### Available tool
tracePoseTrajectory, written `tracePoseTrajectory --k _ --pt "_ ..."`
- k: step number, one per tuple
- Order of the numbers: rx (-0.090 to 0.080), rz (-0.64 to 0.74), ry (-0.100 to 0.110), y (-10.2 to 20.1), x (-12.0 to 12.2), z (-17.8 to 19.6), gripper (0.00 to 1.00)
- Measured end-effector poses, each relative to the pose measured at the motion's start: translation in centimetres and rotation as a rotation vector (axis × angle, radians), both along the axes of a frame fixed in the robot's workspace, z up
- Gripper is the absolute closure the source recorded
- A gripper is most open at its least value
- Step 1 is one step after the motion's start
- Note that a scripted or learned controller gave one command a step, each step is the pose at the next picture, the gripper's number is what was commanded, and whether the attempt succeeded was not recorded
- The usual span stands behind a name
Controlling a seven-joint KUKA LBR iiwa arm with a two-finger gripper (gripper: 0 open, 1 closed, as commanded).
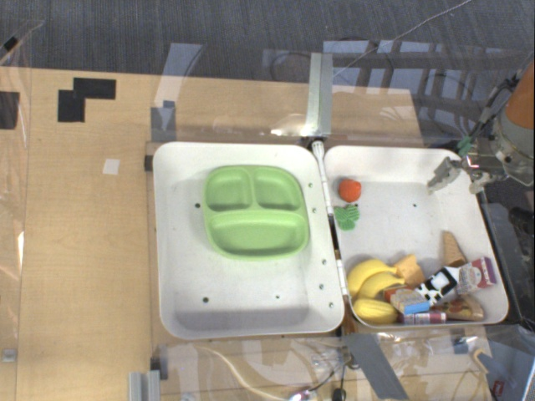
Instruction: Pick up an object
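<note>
Fingers (460, 176) hanging over far-right corner of right bin (393, 159), nothing picked yet.

L to R: green plate (255, 210) sits in left bin (180, 307), well off to my left, too wide & flat for a pinch, so skip. Orange ball (349, 190) lies left of me across bare bin floor, alone, w/ small green piece (347, 216) just beside it; I judge it the best target, since there's room on both sides. Bananas (374, 289) & the jumbled pile w/ cone (452, 245) lie nearer the camera than me; crowded, likely to slip. Fingers look spread, nothing btwn them. Plan: centre over ball, drop straight, close slowly.
</note>
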State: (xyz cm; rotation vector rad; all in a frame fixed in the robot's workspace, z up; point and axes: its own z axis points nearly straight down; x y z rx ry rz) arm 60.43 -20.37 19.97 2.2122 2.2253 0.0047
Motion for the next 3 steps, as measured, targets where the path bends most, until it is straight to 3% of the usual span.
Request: tracePoseTrajectory --k 1,2,3 --pt "0.002 -0.11 -0.001 7.5 6.6 -7.5 0.0" --pt "-0.001 0.026 -0.009 11.6 2.3 -10.9 0.0" --pt "0.0 0.016 -0.01 11.7 0.2 -10.9 0.0"
